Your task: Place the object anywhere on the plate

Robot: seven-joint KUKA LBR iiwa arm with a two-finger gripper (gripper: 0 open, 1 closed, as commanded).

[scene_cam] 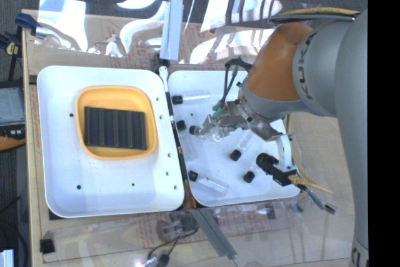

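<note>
- Arm [312, 65]: reaching in over right bin [187, 87], wrist lowered, presumably to pick.
- Left bin [56, 153]: carrying yellow plate [87, 103] with dark ridged centre, set as drop target, nothing on it.
- Pincer [215, 125]: low in right bin among small dark and clear objects [206, 183]; spread or pressed together, cannot tell; nothing seen pinched.

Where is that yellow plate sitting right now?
The yellow plate lies in the left white bin, toward its upper middle, with a dark ribbed block on it.
</note>
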